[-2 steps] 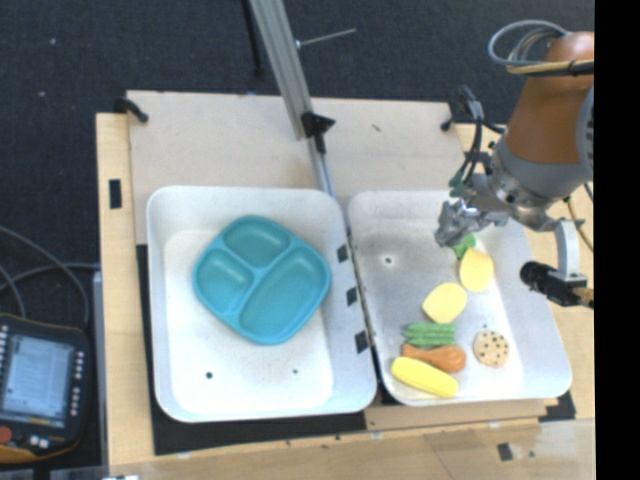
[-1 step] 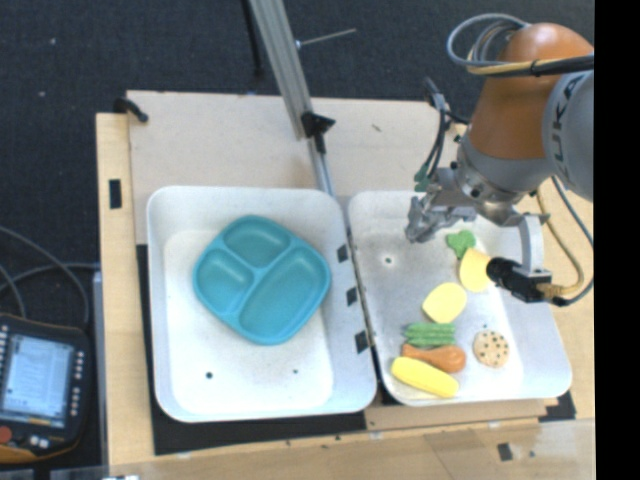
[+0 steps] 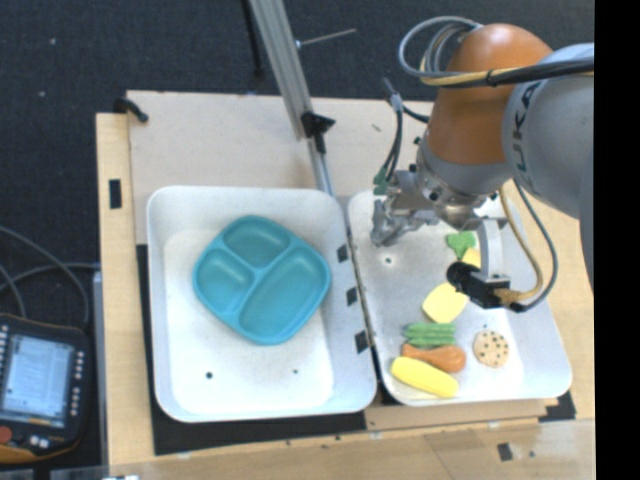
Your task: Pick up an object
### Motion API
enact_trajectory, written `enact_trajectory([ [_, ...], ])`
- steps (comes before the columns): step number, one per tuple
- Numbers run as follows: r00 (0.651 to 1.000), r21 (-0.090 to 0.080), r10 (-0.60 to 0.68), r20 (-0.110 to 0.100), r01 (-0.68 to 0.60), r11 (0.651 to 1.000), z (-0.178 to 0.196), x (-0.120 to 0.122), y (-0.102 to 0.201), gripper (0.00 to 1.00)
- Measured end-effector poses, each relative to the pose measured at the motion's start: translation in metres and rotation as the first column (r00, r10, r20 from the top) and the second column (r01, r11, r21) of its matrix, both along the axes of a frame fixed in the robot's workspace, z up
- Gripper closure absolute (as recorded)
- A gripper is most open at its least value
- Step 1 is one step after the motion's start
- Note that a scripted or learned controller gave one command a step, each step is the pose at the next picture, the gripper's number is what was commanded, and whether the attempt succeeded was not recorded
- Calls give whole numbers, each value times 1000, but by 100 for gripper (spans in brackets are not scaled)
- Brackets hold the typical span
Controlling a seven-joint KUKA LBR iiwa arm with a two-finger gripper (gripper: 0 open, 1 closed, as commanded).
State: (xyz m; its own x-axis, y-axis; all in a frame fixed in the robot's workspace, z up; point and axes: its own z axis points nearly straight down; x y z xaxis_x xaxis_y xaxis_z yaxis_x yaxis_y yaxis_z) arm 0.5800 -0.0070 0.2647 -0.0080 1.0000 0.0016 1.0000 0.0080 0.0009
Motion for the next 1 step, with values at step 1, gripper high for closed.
enact_trajectory([
  [1, 1000, -1, -1, -3, 1, 1000, -20, -3, 51, 100],
])
